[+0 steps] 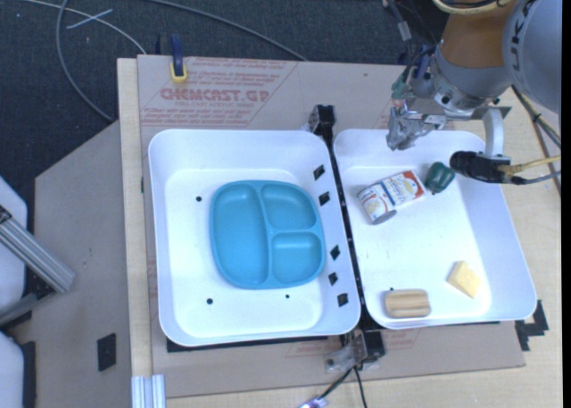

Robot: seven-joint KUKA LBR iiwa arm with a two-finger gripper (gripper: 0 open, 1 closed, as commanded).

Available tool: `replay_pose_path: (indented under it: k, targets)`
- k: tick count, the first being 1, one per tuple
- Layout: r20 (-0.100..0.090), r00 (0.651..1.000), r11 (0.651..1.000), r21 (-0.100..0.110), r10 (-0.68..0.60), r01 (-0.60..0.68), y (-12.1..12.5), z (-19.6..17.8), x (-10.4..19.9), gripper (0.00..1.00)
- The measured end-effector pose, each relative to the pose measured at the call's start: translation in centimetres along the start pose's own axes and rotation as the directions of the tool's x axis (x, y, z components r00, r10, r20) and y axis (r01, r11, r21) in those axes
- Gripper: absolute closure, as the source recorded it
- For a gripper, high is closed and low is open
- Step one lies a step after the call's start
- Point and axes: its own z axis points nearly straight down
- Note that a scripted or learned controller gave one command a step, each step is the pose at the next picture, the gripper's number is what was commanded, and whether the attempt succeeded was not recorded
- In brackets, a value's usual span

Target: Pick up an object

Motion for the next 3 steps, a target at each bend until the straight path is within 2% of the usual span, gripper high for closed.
replay_pose_path:
  k: [1, 2, 3]
  targets:
    - [-0.001, 1.000, 1.000, 0.000, -0.002, 0.002, -0.6, 0.7, 6.1, 1.00]
    - [0.000, 1.000, 1.000, -0.004, -0.001, 0.001, -1.1, -0.5, 11.4, 1.00]
    - [0.001, 1.000, 1.000, -0.004, 0.001, -0.001, -0.8, -0.5, 15.8, 1.00]
